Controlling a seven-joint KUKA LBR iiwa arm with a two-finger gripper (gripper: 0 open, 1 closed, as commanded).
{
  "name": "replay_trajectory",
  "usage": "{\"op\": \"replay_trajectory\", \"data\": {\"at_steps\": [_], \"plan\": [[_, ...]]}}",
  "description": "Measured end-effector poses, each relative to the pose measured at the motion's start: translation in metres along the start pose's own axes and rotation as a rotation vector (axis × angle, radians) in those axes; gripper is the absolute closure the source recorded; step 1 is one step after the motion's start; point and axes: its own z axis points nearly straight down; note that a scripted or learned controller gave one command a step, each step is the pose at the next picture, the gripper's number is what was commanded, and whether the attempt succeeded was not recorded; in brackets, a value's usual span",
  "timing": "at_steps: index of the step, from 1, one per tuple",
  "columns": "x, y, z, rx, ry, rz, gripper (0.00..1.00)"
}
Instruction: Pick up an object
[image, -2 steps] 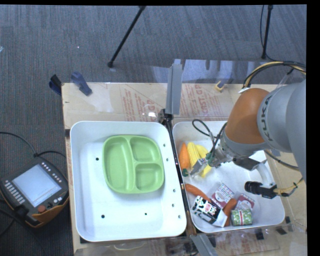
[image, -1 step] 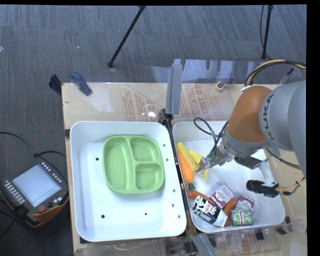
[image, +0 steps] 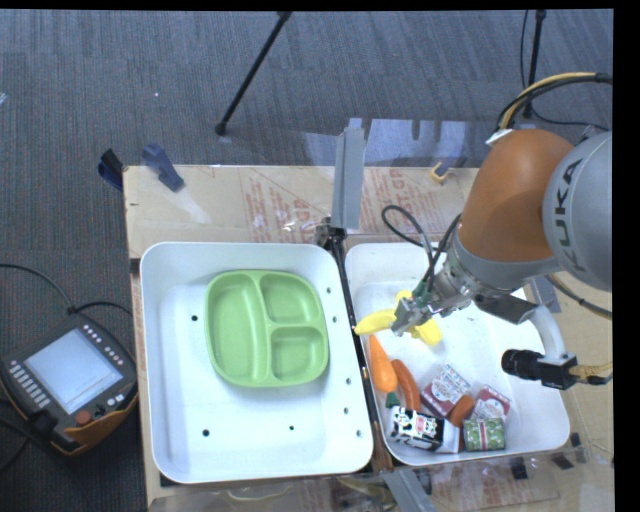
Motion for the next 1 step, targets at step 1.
{"op": "replay_trajectory", "data": {"at_steps": [1], "plan": [[0.0180, -0.0107, 0.0127, 0.008, -0.011, 0.060, 1.00]]}}
